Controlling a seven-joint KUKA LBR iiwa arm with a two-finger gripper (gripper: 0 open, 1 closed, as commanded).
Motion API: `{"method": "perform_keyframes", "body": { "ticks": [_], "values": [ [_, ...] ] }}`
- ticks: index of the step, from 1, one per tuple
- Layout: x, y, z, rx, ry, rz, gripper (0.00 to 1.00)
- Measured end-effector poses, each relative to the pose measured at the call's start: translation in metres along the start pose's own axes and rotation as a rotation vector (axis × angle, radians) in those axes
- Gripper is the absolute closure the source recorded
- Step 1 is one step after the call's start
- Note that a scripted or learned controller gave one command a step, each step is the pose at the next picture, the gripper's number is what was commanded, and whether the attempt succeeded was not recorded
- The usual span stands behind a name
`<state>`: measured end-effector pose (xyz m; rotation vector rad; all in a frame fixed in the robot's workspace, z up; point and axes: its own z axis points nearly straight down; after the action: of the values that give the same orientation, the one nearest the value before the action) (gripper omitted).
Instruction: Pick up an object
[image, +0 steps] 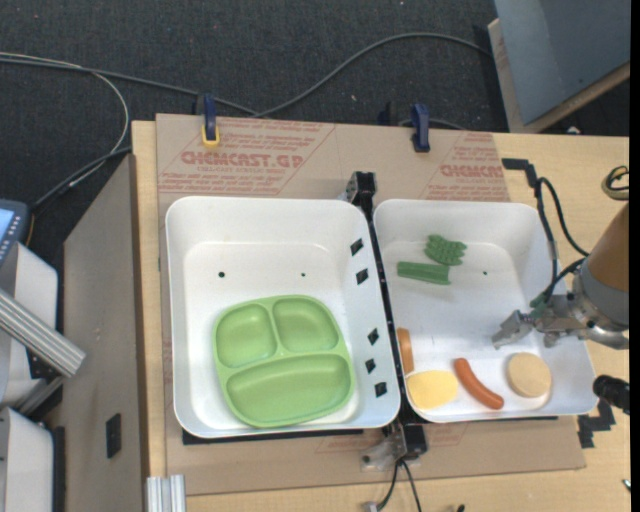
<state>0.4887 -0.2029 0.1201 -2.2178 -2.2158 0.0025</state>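
Observation:
The right bin (470, 215) holds several toy foods. A green leafy piece (446, 249) and a green pod (423, 271) lie at its far side. Along the near side lie an orange stick (405, 350) against the left wall, a yellow piece (432, 388), a red-orange sausage (479, 383) and a round tan bun (528, 377). My gripper (525, 334) hangs at the right side of this bin, just above and behind the bun. It is open, its fingers are spread, and nothing is between them.
The left bin (260, 225) holds a green divided plate (284, 359). A black divider strip (372, 290) runs between the bins. Blue clamps (421, 128) hold the cardboard at the back. Cables (545, 215) trail along the right bin's far right corner.

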Motion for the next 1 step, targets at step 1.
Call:
{"method": "perform_keyframes", "body": {
  "ticks": [1],
  "values": [
    [0.0007,-0.0003,0.0374,-0.001,0.000,0.000,0.00]
  ]
}}
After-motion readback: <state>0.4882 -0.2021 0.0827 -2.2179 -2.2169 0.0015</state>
